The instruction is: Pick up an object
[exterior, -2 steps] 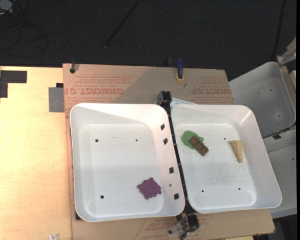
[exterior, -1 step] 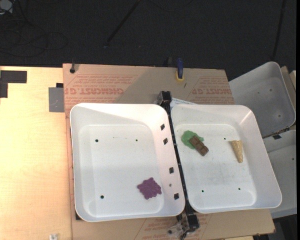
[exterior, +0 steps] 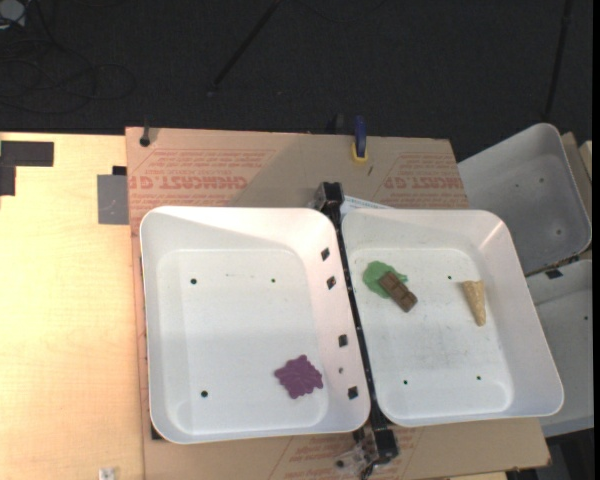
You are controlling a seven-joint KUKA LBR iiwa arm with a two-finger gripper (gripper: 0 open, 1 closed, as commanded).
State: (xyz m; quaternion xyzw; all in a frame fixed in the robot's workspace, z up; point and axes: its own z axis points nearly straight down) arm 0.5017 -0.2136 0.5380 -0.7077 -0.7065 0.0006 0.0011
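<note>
A purple lumpy object lies in the left bin, near its front right corner. In the right bin a green object sits near the left wall, with a brown block resting partly on its lower right side. A tan cone-shaped piece lies further right in the same bin, pointing toward the front.
Both bins rest on a brown cardboard sheet on the bench. A black clip strip joins the bins in the middle. A pale wooden surface lies to the left. A white lid-like tray stands at the right.
</note>
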